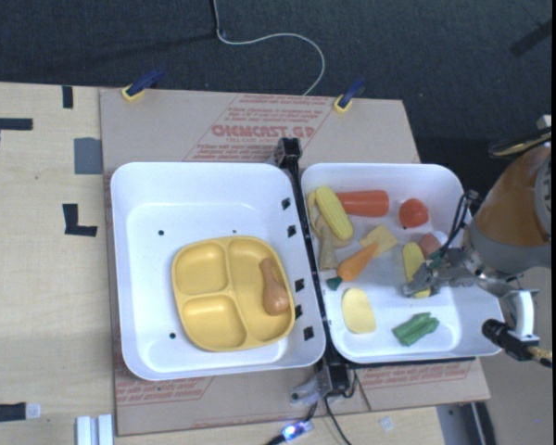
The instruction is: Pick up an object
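1. Nearest the camera, at the bottom edge of the view, a small lit device [296, 430] sits below the seam where the 2 white bins meet.
2. The right bin [445, 179] holds the loose food toys: a green pod [414, 327], a pale yellow slice [358, 311], an orange carrot [357, 262], a corn cob [333, 212], a red-orange sausage [363, 202], a red tomato [413, 213] and a yellow piece [413, 260].
3. The gripper [421, 287] hangs low over the right side of this bin, its tip right at the lower end of the yellow piece; whether it is spread or pressed together, I cannot tell, and nothing is visibly pinched.
4. The yellow piece looks the likeliest target. Its long axis runs roughly up-down in the view, leaning slightly, with its lower end toward the gripper and its upper end toward the tomato.
5. Risks: closing on only the end of the piece could squirt it sideways; the pink item [430, 243] just beside it could be nudged; the bin wall is near.
6. The left bin [130, 248] holds a yellow divided plate [208, 290] bearing a brown sausage [275, 288], well apart from the arm.
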Robot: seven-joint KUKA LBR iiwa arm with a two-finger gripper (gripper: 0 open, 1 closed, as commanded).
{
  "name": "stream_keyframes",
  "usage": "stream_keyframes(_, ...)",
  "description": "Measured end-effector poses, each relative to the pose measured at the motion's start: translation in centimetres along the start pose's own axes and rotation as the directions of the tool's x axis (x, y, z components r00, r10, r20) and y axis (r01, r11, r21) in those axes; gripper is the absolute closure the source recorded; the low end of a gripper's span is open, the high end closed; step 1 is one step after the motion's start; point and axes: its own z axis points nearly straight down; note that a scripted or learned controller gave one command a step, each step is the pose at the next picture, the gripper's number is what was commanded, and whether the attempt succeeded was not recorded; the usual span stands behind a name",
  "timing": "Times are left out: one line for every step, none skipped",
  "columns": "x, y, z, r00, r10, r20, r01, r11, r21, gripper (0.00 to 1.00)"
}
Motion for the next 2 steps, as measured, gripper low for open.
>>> stream_keyframes(0.9, 0.7, -4.9, 1.0, -0.001, -0.001, 0.001, 1.0, -0.005, 1.0)
stream_keyframes(1.4, 1.7, -10.0, 1.0, -0.001, 0.0, 0.001, 1.0, -0.006, 1.0)
